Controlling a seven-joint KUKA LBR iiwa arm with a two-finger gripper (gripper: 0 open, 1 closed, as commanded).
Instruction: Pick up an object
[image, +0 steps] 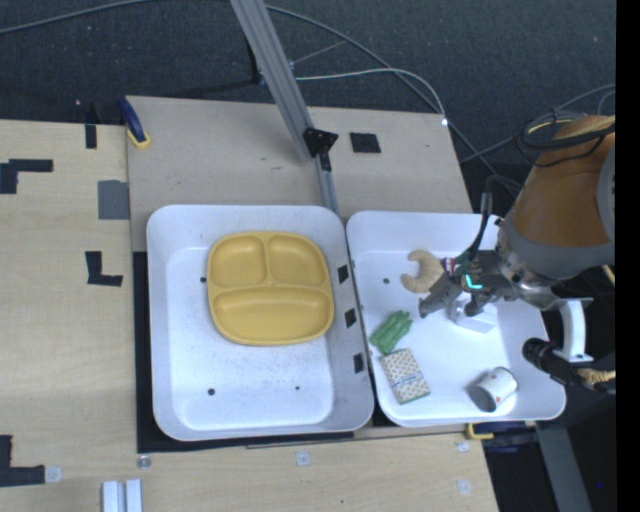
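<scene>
The right bin (370, 240) holds a tan curved piece (424, 269), a green ridged object (391, 331), a small patterned card-like packet (405, 376), a white block (474, 316) and a small white and grey cup (494, 388) lying on its side. My gripper (446, 295) hangs over the middle of this bin, just right of the tan piece and left of the white block. Its dark fingers (434, 302) point left and down and stand apart with nothing between them.
In the left bin (165, 300) lies a yellow divided plate (270, 286). A metal pole (285, 80) slants down to the gap between the bins. Cables run across the dark floor at the back. The arm's orange band (560, 195) looms over the right bin's right side.
</scene>
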